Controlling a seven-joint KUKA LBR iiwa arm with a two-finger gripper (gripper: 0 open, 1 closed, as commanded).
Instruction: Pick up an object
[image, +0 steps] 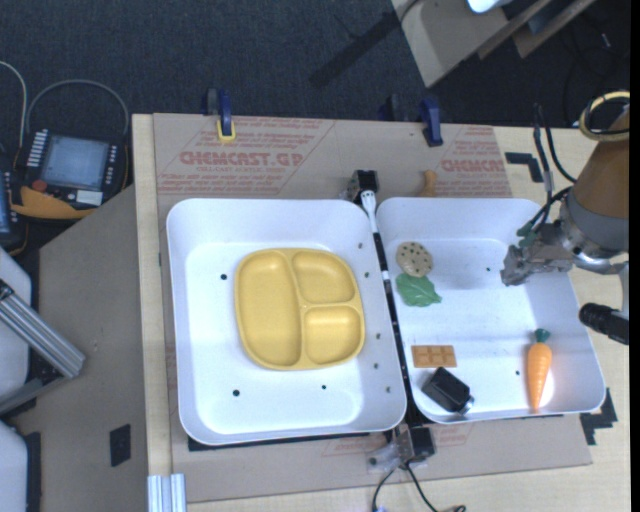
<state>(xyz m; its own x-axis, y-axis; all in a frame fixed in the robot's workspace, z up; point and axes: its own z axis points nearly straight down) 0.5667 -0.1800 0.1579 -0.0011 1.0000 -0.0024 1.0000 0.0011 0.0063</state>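
The bench (150, 300) carried two white bins side by side. The left bin (200, 400) held a yellow tray (298, 306) with three compartments, set near the bin's middle and turned a little off square.

The right bin (490, 310) took the arm (605, 195), which reached in from three o'clock. Its orange band sat at the frame's edge with the grey wrist below it, and the wrist pointed toward nine o'clock, slightly down toward the bin floor. The gripper (515, 265) was at the bin's two o'clock part, above bare white floor, well apart from every object. Nothing was between its tips, but whether the pincer was released or clenched I cannot tell; the view was too small and blurred there.

Of the things in the right bin, the carrot (539, 373) lay at about four o'clock, near the right wall, lengthwise with its green top toward twelve. A black block (447, 389) lay at seven o'clock, close to the front wall. Just above it, toward twelve, was a flat brown cracker (434, 355). At ten o'clock, near the left wall, lay a green leaf (417, 290), and touching it on its twelve o'clock side was a round speckled cookie (414, 259).
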